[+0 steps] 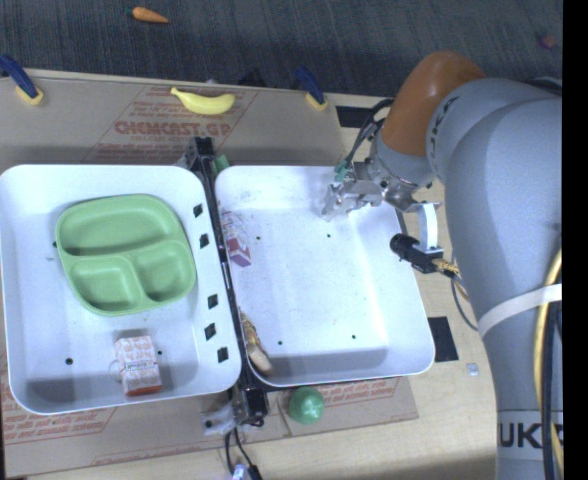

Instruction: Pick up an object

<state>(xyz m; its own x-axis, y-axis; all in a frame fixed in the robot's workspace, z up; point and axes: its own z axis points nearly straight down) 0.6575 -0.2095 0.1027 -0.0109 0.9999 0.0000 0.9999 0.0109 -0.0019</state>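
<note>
While the grey arm (pixel 494 198) is leaning over the right bin (pixel 374 308), its gripper (pixel 339 200) is hanging above bare, smooth plastic; I cannot tell its state. It is risking a miss: the small carton (pixel 236 240) is lying against the left wall, well apart.

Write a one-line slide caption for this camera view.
KUKA arm's gripper hovers over the right bin's far corner; green tray sits in the left bin.
</note>
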